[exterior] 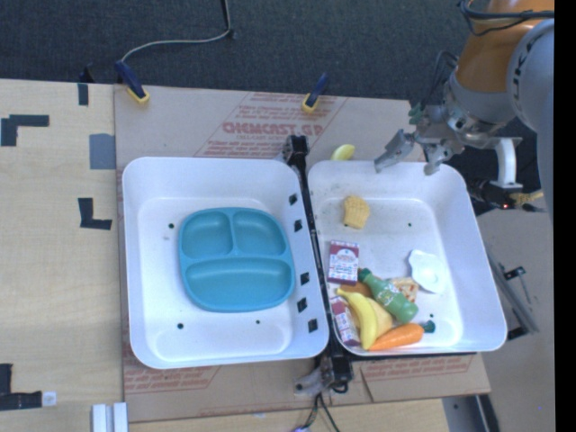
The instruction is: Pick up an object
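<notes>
Camera view: jaws (412, 157) spread wide, empty, above right bin (477, 241) holding yellow corn piece (355, 211).

1. The place looked like a robotics lab or test bench, not a home.
2. A cardboard sheet (270, 129) was held to the wooden bench (54, 241) by blue-and-yellow clamps (132, 81) at its far edge.
3. Black tape marks (90, 212) sat on the bench's left side.
4. A loose cable (193, 36) trailed over the dark floor beyond.
5. A grey and orange industrial arm (504, 52) reached in from the right over two white bins (144, 268).
</notes>
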